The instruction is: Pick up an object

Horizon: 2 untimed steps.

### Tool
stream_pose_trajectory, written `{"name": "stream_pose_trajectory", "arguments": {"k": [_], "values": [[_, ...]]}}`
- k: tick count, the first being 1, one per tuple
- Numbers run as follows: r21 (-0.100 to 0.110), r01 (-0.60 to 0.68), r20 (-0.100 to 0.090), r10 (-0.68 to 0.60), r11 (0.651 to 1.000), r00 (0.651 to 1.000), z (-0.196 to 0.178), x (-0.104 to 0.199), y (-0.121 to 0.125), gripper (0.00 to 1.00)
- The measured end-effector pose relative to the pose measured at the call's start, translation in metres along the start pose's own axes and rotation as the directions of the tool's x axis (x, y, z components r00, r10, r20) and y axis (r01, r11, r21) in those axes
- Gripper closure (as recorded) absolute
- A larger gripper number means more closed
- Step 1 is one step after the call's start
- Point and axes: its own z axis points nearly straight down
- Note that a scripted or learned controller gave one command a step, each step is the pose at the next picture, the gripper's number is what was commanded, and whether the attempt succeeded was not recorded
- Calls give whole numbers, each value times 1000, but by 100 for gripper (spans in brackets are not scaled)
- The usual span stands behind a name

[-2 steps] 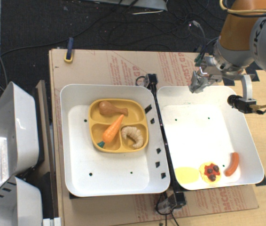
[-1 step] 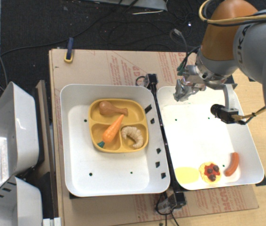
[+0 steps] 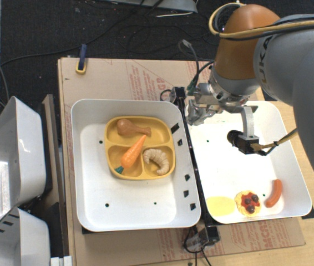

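Objects for picking lie in both white bins on the tabletop (image 3: 118,73). In the left bin (image 3: 85,204), toward the tabletop's left edge, a yellow divided plate (image 3: 110,148) holds a drumstick (image 3: 132,128) in its far compartment, a carrot (image 3: 133,152) lying at a slant across the near-left compartment, and a pale shrimp (image 3: 158,159) in the near-right one. In the right bin (image 3: 229,176), three things sit along the side nearest the tabletop's front edge: a flat yellow disc (image 3: 220,205), just beside it a small round tart (image 3: 249,201) with dark berries, and an orange-red sausage (image 3: 274,193) toward the front-right corner. The arm (image 3: 290,54) reaches over the right bin's far-left corner, well apart from those three. Whether the jaws are open or closed cannot be told, and nothing is seen between them.
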Motion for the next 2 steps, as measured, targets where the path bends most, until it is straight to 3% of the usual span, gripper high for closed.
{"name": "stream_pose_trajectory", "arguments": {"k": [2], "values": [[1, -1, 1, 1, 1000, 1000, 2, 77, -43, 100]]}}
